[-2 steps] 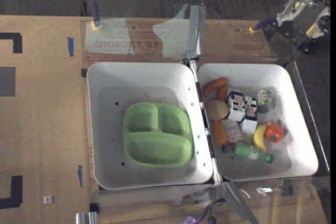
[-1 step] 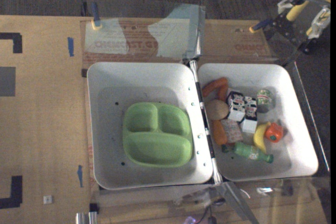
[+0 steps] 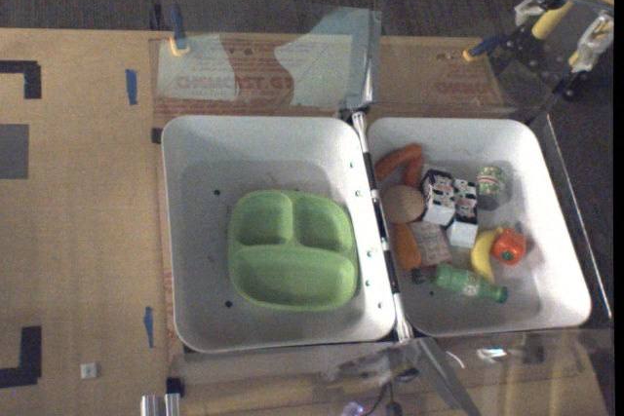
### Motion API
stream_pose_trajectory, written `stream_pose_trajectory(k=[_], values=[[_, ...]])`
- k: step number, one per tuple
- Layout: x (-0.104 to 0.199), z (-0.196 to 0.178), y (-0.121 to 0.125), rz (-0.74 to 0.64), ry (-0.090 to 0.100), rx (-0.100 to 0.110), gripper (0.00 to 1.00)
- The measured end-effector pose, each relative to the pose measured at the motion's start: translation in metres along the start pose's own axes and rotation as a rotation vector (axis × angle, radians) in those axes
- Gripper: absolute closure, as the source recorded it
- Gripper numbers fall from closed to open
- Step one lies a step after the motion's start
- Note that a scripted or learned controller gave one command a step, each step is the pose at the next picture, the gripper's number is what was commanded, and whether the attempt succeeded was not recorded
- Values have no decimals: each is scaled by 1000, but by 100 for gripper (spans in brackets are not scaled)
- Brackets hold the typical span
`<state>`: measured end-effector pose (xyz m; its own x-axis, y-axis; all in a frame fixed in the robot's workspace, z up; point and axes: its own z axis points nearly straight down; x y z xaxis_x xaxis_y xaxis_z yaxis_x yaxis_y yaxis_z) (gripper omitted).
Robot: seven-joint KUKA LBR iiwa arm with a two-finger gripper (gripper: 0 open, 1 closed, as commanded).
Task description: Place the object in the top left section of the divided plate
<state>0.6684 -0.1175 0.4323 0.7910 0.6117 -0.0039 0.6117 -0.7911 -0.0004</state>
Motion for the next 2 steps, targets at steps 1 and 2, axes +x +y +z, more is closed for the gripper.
stream_pose_trajectory(k=[1, 2], values=[[0, 0, 0, 0, 0, 0, 0], [3, -8, -1, -6, -4, -1, 100]])
